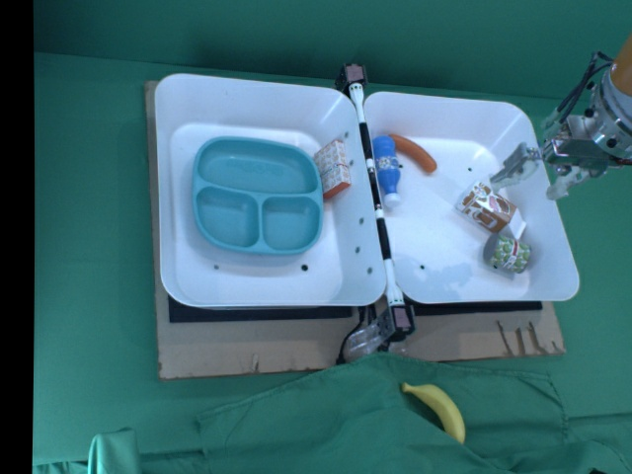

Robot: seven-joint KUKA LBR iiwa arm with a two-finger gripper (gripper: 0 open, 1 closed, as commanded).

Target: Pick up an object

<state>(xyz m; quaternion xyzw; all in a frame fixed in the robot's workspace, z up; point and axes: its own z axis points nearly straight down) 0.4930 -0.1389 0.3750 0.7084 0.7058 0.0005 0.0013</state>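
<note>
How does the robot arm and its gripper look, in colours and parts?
The gripper is grey metal with two pale fingers, on a blocky grey wrist. Thin dark cables loop beside it. Above the wrist sits an orange band.

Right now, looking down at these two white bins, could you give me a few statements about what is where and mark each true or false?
1. The teal divided plate lies in the left bin. True.
2. The banana lies inside the right bin. False: it lies outside both bins, on the green cloth in front of them.
3. The blue bottle lies in the right bin, close to the divider between the bins. True.
4. The gripper holds the orange sausage. False: the sausage lies in the bin, apart from the gripper, and the open fingers hold nothing.
5. A small carton rests at the plate's right edge. True.
</note>
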